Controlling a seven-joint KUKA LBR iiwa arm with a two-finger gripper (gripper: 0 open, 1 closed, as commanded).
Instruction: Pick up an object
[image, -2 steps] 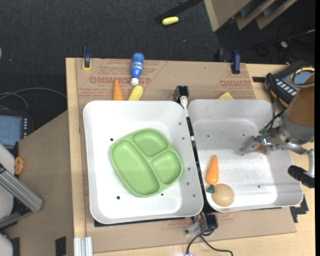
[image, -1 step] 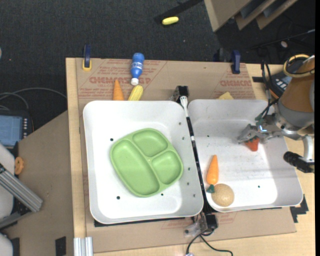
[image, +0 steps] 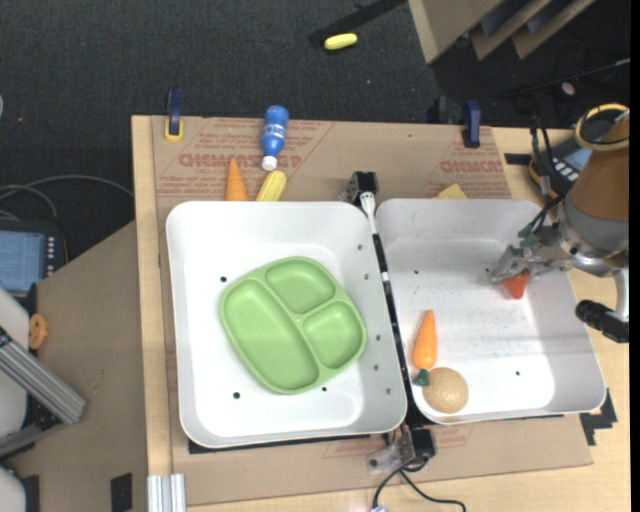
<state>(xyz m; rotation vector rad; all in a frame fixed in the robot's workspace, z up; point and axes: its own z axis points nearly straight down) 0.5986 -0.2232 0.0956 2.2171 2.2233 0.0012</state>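
My gripper (image: 515, 268) is low over the right part of the right bin (image: 480, 220), reaching in from the right. A small red-orange object (image: 514, 288) lies directly under its tip, touching or nearly touching it. An orange carrot (image: 425, 338) lies near the bin's left wall, and a tan round object (image: 446, 390) sits just below it in the front left corner. Both are well to the left of the gripper.
The left bin (image: 200, 250) holds a green divided plate (image: 292, 322). Behind the bins on the bench lie a blue-and-white bottle (image: 273, 135), a yellow corn piece (image: 271, 185) and an orange piece (image: 235, 182). A yellow object (image: 341, 41) lies on the dark floor beyond.
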